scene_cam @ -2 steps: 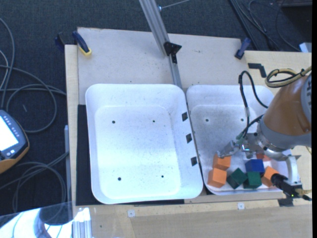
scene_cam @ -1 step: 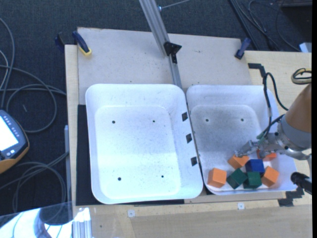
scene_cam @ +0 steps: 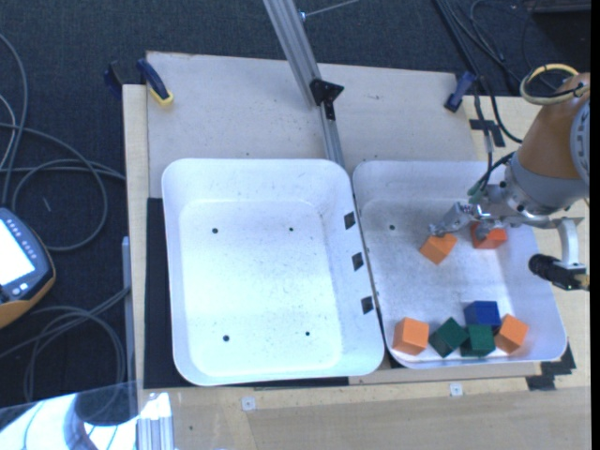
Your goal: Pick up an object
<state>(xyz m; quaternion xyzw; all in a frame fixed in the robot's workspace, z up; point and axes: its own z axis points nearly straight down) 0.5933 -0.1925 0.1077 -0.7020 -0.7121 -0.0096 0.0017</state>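
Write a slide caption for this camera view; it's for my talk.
Pincer hovers over orange blocks in the right bin.

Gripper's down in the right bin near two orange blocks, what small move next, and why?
Probably lift slightly and re-centre over one orange block. The gripper sits between it and another orange block, and neither is visibly between its fingers, so closing here would likely miss.

One fixed camera looks down at a slant from above the bench, set back far enough to take in both white bins whole: the left bin and the right bin. The arm enters from the frame's right. Dark floor surrounds the bench.
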